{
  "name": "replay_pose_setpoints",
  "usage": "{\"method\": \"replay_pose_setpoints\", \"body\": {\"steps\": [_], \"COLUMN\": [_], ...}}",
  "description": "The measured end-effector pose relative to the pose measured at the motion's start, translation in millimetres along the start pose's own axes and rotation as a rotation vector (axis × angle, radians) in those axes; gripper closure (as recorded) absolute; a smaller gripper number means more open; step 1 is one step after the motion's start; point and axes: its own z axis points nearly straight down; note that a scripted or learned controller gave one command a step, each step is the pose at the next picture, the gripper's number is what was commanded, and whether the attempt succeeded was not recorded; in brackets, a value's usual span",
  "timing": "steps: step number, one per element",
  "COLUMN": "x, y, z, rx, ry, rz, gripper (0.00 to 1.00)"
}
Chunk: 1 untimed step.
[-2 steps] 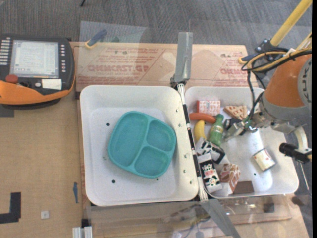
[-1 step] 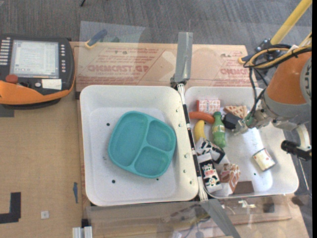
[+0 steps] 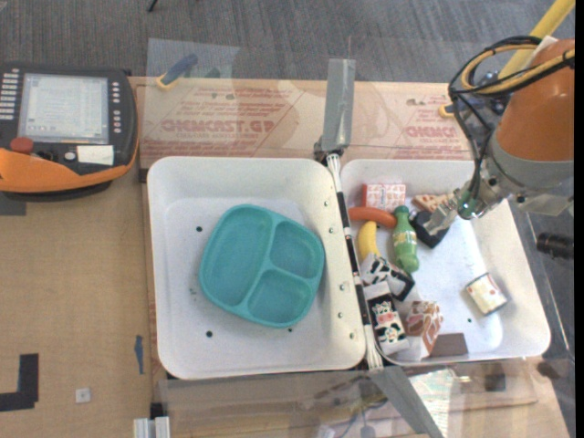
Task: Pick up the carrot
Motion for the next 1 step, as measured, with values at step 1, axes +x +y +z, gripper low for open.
{"method": "replay_pose_setpoints", "body": {"steps": [1], "x": [12.2], "y": [-71.6], "z": [11.8], "rx": [0.002], "ry": [0.003], "rz": [-0.208], "gripper": [1.0]}}
